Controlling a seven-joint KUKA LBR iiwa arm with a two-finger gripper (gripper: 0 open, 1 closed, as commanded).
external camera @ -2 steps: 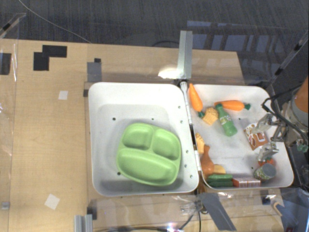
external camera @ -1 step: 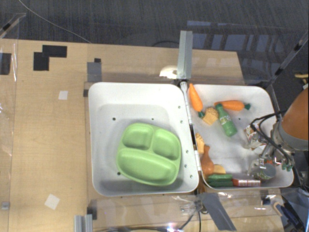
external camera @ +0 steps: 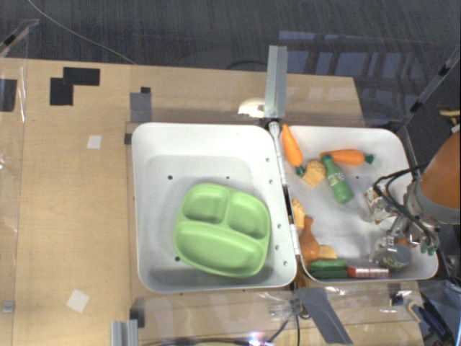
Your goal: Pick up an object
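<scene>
Approach step. Hand (external camera: 395, 251) sits low in right bin (external camera: 389, 139), near corner, just above a reddish tube (external camera: 369, 271); grip state cannot be told. Next: centre over tube, then clench.

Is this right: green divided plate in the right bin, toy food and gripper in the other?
Not quite. The camera view shows the green divided plate in the left bin. The toy food, such as the green bottle, and the gripper are in the right bin.
</scene>
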